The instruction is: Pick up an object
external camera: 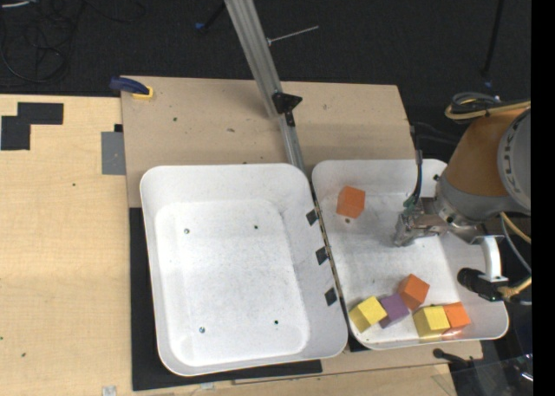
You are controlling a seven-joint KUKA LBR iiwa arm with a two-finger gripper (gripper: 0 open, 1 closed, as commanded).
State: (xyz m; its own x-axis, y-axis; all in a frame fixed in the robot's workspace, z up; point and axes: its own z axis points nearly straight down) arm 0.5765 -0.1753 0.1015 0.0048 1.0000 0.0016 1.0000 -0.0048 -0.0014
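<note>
We see the hand [406, 231] low over the floor of the right bin [381, 179], near that bin's middle and toward its right side, pointing down; we cannot tell whether it is open or closed, and nothing shows in its grip. The grey arm [486, 173] with its orange band reaches in from the right edge above it. To the left of the hand, apart from it, an orange cube [350, 202] sits alone on the bin floor. Toward the near rim we find the other blocks clustered: a second orange cube [414, 288], a purple block [395, 308] touching a yellow cube [368, 312] at its left, and further right a yellow block [431, 321] pressed against an orange block [455, 316]. The left bin [227, 264] lies just beside the right one, their rims meeting at a row of black clips [320, 255]. Both bins rest on the tan surface [208, 121], and a slanted aluminium rail [257, 48] rises from behind them.
</note>
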